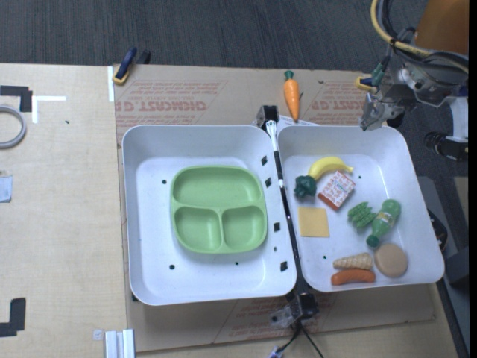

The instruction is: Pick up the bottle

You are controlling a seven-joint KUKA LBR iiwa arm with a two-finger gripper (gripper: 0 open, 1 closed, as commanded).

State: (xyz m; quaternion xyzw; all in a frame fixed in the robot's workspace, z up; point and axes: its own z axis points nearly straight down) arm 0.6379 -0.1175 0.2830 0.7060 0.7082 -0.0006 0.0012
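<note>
The bottle (384, 221) is small and green with a pale label. It lies tilted in the right bin (417, 200), near that bin's right wall, between a leafy green toy (361, 214) and a round tan bun (390, 261). My gripper (371, 118) hangs over the back rim of the right bin, near its right corner. It is well behind the bottle, apart from it, and nothing shows in it.
The right bin also holds a banana (329, 167), broccoli (304, 187), a red box (336, 189), a cheese slice (314, 221), a cone (352, 261) and a sausage (352, 277). A green divided plate (220, 209) sits in the left bin (141, 222). A carrot (291, 94) lies behind the bins.
</note>
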